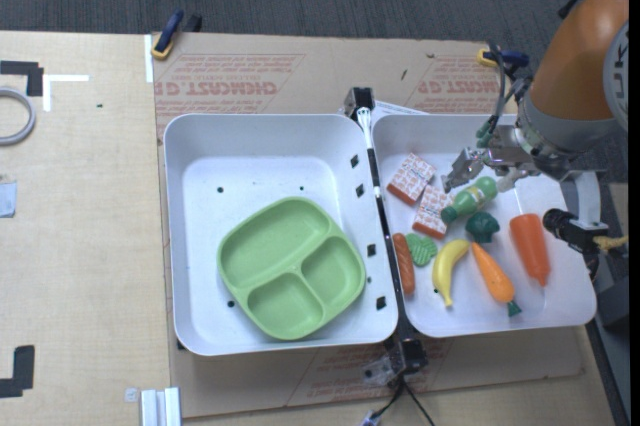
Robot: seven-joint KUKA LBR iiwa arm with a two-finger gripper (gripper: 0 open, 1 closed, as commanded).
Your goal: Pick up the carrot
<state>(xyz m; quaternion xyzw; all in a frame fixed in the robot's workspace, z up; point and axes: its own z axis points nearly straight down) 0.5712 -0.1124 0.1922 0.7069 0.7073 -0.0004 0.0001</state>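
None of the picking is done as far as the view shows: the carrot (493,274) lies flat on the floor of the right bin (560,309), its orange body slanting from upper left to lower right with the green stub at its 5 o'clock end. It rests just beside the banana (448,268), which is at its 9 o'clock, and a larger orange-red vegetable (530,247) lies near it at 2 o'clock. Nothing grips it.

What is left is everything: reach, descent, closing, lift.

From 3 o'clock the arm comes in, its orange band (580,54) above the wrist, and the end effector (468,169) hovers over the upper part of the right bin, at about 11 o'clock from the carrot and apart from it. It sits close above the green bottle-like toy (470,199) and near the two red-and-white boxes (420,192). Whether its fingers are spread or closed, I cannot tell. The left bin (190,214) holds a green divided plate (290,266).
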